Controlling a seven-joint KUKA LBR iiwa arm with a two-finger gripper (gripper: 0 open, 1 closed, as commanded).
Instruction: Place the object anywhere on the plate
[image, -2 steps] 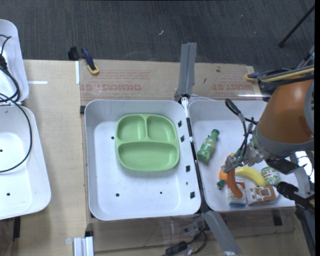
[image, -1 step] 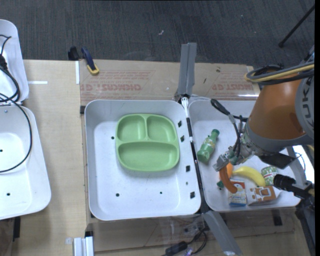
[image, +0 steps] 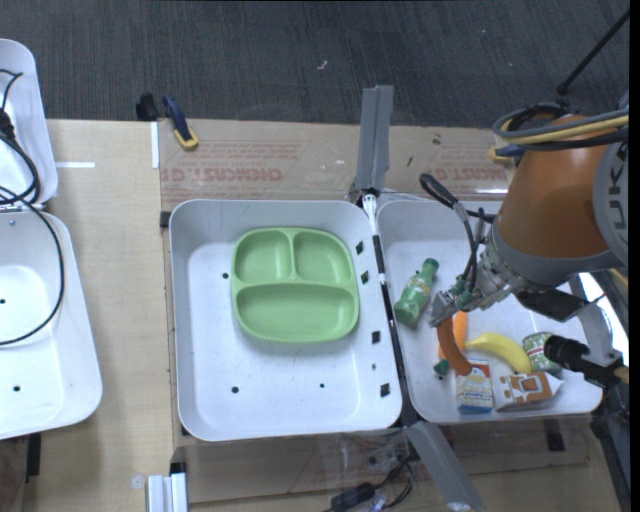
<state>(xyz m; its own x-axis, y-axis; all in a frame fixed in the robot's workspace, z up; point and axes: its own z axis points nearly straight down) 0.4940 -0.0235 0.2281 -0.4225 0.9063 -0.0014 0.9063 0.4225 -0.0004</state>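
A light green plate (image: 295, 283) with three compartments lies in the left bin (image: 200, 330). The right bin (image: 420, 400) holds a green bottle (image: 415, 293), an orange carrot (image: 454, 345), a yellow banana (image: 503, 350) and small cartons (image: 476, 388). My gripper (image: 455, 303) hangs low over the right bin, between the bottle and the carrot's upper end. Its fingertips sit just above the carrot. I see nothing clearly between the fingers.
A grey divider post (image: 375, 140) stands at the back between the bins. A green-lidded cup (image: 538, 350) lies by the banana. Cables (image: 450, 200) trail off the wrist. A white appliance (image: 30, 300) sits at the far left.
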